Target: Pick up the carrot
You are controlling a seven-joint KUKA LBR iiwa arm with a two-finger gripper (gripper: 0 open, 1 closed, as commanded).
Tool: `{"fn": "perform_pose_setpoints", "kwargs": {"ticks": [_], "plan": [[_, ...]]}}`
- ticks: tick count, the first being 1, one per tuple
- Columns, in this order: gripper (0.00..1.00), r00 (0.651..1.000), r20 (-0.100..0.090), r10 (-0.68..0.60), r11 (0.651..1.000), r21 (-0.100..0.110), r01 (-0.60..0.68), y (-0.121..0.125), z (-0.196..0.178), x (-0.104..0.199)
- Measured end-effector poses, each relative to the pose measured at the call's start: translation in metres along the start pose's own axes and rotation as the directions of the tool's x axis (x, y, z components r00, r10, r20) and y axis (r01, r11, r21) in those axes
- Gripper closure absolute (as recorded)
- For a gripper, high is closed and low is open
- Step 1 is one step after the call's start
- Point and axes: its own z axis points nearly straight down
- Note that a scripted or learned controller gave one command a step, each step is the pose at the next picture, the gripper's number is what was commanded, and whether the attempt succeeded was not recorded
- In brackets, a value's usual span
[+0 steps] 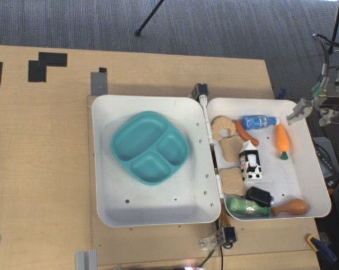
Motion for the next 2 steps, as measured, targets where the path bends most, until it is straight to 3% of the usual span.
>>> {"fn": "perform_pose_setpoints", "kwargs": {"ticks": [1, 2], "plan": [[0.00, 0.999, -0.007, -0.038, 0.999, 0.007, 0.038, 0.006, 0.183, -0.012], [1.00, 0.999, 0.001, -0.043, 0.999, -0.007, 0.043, 0.011, 0.166, -0.014]]}}
